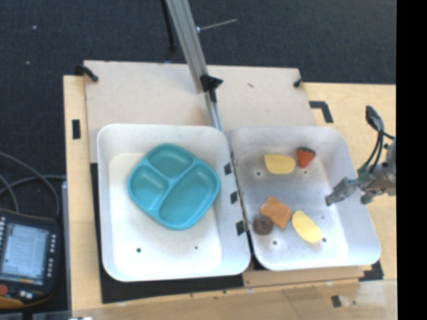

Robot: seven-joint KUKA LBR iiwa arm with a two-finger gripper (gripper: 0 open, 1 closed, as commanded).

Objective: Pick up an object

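Observation:
The right bin [347,245] holds several small items: a yellow piece [279,164] and a red strawberry-like piece [305,157] towards the back, and an orange-brown block [275,212], a dark brown round piece [263,225] and a yellow oval piece [307,227] towards the front. My gripper [341,192] hangs over the right side of this bin, right of the yellow oval piece and apart from every item. Nothing shows in its grasp.
The left bin [120,259] carries a teal divided plate [175,185]. A slanted metal post [190,39] rises from behind the bins. A tablet-like device [23,255] sits off the bench at the left.

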